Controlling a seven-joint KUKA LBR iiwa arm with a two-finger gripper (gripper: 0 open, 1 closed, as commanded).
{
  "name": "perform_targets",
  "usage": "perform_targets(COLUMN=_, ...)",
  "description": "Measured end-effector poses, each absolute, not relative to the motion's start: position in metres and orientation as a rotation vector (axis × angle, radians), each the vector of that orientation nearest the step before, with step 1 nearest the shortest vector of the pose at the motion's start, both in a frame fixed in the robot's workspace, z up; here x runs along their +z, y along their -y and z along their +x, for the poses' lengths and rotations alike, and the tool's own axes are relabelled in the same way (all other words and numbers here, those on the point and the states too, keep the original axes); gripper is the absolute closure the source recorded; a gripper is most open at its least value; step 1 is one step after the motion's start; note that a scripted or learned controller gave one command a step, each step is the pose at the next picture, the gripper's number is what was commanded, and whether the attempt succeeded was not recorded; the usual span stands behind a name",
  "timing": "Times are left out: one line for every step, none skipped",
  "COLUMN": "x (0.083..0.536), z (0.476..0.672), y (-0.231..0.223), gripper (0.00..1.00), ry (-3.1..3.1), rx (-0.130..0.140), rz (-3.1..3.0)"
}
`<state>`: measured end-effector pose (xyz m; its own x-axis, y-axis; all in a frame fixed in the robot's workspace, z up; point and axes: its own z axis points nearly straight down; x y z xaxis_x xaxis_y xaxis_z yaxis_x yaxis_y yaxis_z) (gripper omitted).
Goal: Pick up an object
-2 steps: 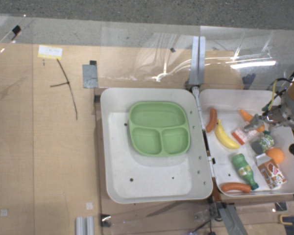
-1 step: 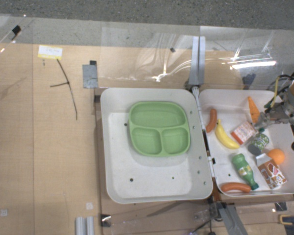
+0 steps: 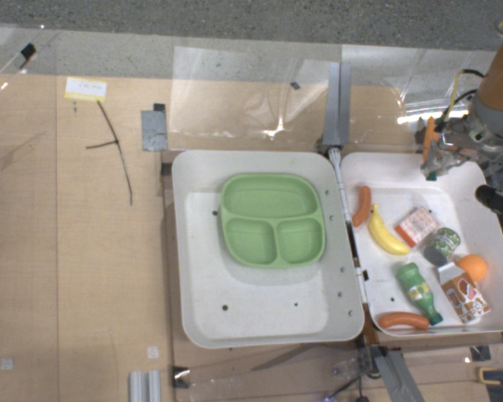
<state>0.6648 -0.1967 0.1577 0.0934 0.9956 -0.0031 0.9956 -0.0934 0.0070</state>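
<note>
A banana (image 3: pixel 388 236) lies in the right bin (image 3: pixel 402 189), crowded by two sausages (image 3: pixel 362 205), a carton (image 3: pixel 417 225), a can (image 3: pixel 442 243), a green bottle (image 3: pixel 420 292) and an orange (image 3: pixel 474 268), while the hand (image 3: pixel 437 162), its grip impossible to tell, hovers above the bin's far corner.

Yellow label (image 3: pixel 85 89) on bench, packaging print: all too small to read.

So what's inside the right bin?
The right bin holds two sausages, a banana, a green bottle, a can, an orange and two cartons. The arm covers its far right corner.
</note>
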Motion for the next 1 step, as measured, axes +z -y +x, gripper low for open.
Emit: perform_targets(x=0.2042, z=0.665, y=0.1428, gripper=1.0, ry=-2.296, rx=0.007, rz=2.132)
